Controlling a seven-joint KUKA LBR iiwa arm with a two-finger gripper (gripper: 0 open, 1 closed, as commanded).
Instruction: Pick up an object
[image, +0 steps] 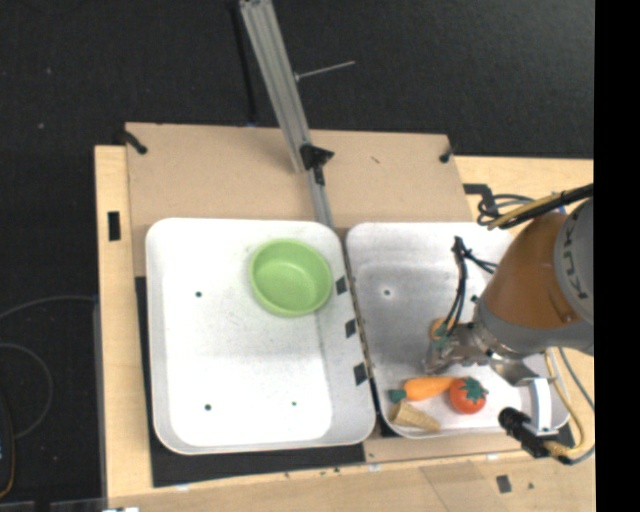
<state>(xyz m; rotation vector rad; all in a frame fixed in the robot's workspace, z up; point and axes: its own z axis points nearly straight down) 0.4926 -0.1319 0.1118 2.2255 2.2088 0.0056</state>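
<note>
Closing in on the toys in the right bin

From the overhead camera I see the arm (535, 285) reaching in from the right, its orange band above the wrist, with the gripper (452, 350) low over the near part of the right bin (400, 260). I cannot tell how its tool end is set, and nothing I can make out is in its hold. Just below it lie three small toys: a carrot (428, 388), a tomato (467, 396) right beside the carrot's thick end, and a cone (415, 418) against the near wall of the bin. All three rest on the bin floor. The left bin (180, 330) holds a green bowl (291, 278) near its far right corner, well apart from the arm.

I judge this to be the approach step, with the pick not yet made. The carrot looks the nearest candidate. The next move calls for coming down squarely over one toy, since they lie crowded near the wall and a nudge could push them together.
</note>
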